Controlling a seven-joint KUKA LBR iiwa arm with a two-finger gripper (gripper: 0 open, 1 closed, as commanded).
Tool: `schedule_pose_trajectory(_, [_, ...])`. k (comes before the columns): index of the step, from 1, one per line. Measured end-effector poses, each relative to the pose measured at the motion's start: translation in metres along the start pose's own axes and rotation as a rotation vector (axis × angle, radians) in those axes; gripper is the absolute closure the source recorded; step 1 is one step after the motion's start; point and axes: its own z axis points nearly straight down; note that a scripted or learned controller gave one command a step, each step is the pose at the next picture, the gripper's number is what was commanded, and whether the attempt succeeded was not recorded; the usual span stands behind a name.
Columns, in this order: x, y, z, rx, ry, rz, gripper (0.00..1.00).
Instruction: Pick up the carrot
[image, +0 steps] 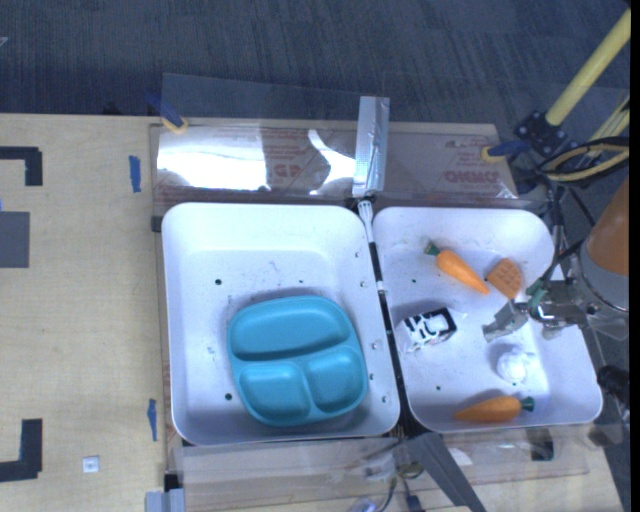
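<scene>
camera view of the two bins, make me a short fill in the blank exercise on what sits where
1. The blue three-compartment plastic tray lies in the ____ white bin.
2. The right white bin holds ____ orange toy carrots.
3. The carrot near the bin's front wall has its green top pointing ____.

Missing words: left; two; right

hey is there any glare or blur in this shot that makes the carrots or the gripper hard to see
Camera view: strong glare on the clear sheet behind the bins; both carrots, upper and lower, are evenly lit and fairly sharp; the gripper is soft and cluttered by cables, so its outline is hard to read.
</scene>
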Motion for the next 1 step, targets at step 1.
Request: schedule_pose_trajectory(1, [0.0063, 0.0655, 0.0080, -0.006, -0.004, -0.513, 0.00])
